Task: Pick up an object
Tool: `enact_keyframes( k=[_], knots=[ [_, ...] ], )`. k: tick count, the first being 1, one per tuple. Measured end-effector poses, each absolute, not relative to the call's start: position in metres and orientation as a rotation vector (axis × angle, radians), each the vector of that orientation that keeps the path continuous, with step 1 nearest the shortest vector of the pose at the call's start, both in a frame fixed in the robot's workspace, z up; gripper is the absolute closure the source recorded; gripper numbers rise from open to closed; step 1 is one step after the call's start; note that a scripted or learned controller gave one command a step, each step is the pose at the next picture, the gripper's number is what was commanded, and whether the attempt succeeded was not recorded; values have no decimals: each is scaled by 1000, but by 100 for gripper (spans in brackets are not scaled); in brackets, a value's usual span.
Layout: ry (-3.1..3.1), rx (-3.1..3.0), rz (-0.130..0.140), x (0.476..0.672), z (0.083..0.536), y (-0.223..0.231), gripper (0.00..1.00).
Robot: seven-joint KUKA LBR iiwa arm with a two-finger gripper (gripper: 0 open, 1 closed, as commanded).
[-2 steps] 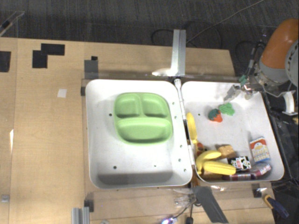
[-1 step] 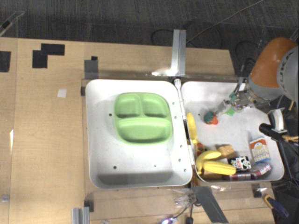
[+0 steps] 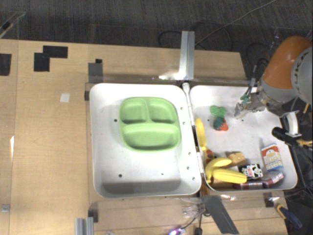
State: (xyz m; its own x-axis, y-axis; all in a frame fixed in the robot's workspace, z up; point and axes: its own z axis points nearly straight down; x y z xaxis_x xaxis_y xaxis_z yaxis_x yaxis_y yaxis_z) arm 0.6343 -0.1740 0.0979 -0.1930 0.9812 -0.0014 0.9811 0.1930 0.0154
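My gripper (image 3: 243, 107) hangs over the back of the right bin (image 3: 254, 141), its metal fingers pointing left and down with nothing visible between them. Just left of it lies a small green and red toy (image 3: 218, 118) on the bin floor. Along the bin's front edge sit yellow bananas (image 3: 222, 172), a tan block (image 3: 236, 157), a black and white piece (image 3: 252, 171), a dark red tube (image 3: 266, 181) and a red and white box (image 3: 271, 158). A yellow piece (image 3: 200, 133) leans on the bin's left wall.
The left bin (image 3: 105, 146) holds a green divided tray (image 3: 148, 123). A metal post (image 3: 187, 53) stands behind the seam between the bins. The arm's orange band (image 3: 286, 62) looms at the right edge, above black fittings (image 3: 288, 133).
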Motion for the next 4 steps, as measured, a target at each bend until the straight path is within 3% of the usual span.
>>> enact_keyframes(
  k=[1, 2, 3, 4],
  knots=[
    [2159, 2265, 17, 572, 90, -116, 100],
    [2153, 2267, 14, 572, 90, -118, 0],
    [2245, 2182, 14, 624, 89, -100, 0],
    [2251, 2178, 22, 627, 99, -97, 100]
  ],
)
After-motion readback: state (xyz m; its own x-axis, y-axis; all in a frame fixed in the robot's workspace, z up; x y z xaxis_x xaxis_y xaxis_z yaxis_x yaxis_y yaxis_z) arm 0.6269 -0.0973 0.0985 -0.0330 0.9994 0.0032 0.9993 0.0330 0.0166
